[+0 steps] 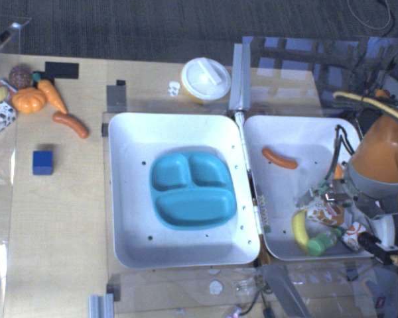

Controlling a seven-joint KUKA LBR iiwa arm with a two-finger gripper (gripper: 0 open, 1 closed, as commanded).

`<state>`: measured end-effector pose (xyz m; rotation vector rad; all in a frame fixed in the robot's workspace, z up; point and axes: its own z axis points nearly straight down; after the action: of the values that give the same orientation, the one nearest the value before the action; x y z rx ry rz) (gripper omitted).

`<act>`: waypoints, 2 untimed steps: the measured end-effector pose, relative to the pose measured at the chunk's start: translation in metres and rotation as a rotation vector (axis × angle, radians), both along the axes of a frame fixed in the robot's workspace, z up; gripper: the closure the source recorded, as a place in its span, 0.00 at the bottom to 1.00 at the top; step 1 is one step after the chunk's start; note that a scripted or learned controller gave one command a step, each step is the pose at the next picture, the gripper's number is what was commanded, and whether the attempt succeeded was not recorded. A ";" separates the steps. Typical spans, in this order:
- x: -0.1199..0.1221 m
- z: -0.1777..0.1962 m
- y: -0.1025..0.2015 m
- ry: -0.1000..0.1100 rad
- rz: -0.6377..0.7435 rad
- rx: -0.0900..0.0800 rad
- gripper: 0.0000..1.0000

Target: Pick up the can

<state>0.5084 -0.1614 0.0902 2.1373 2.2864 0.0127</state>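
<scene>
The can (326, 212), with a white, orange and brown printed label, lies on its side in the lower right part of the right bin (278, 177). The arm's orange band (385, 154) and grey wrist hang over the bin's right side. My gripper (324, 196) is low over the can's upper end, right at it or touching it. The wrist hides the can's right part.
A yellow banana (300, 228) and a green object (320, 243) lie just left of and below the can. A sausage (279, 158) rests higher in the right bin. A blue divided plate (194, 188) sits in the left bin. Toy food and a blue cube (43, 162) lie on the bench at left.
</scene>
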 end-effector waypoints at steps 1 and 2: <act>0.004 0.013 -0.001 -0.010 0.001 -0.004 1.00; 0.037 0.158 0.034 0.008 -0.070 0.002 1.00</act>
<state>0.5454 -0.1270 0.2480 2.2215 2.2148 0.0053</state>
